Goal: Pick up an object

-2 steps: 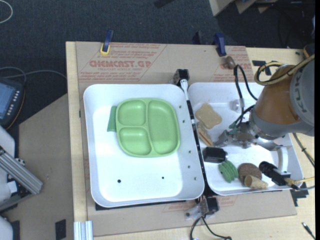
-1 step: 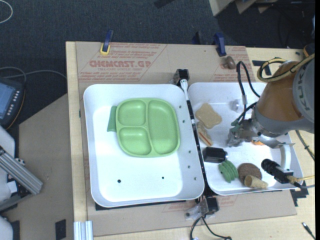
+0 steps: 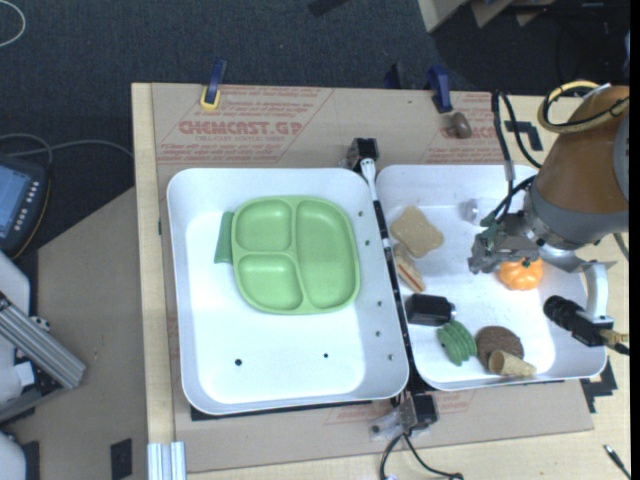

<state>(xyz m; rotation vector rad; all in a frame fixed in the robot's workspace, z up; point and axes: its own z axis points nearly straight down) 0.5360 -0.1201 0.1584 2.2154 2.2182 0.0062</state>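
Observation:
My gripper (image 3: 492, 251) hangs low over the right bin (image 3: 440, 190), in its right half. An orange rounded object (image 3: 521, 275) lies just below and to the right of it, touching or nearly touching the gripper body. Further left in this bin are a tan square piece like bread (image 3: 417, 233), thin orange sticks (image 3: 408, 271), a black block (image 3: 430, 310), a green knobbly object (image 3: 457, 341) and a brown round item with a tan wedge (image 3: 500, 349). Nothing can be seen held.
The left bin (image 3: 195, 298) holds a green divided plate (image 3: 295, 253) lying on a green flat piece (image 3: 222, 238). A small grey item (image 3: 468, 208) lies near the right bin's back. The arm's orange band (image 3: 585, 168) and a black fitting (image 3: 572, 318) overhang the right edge.

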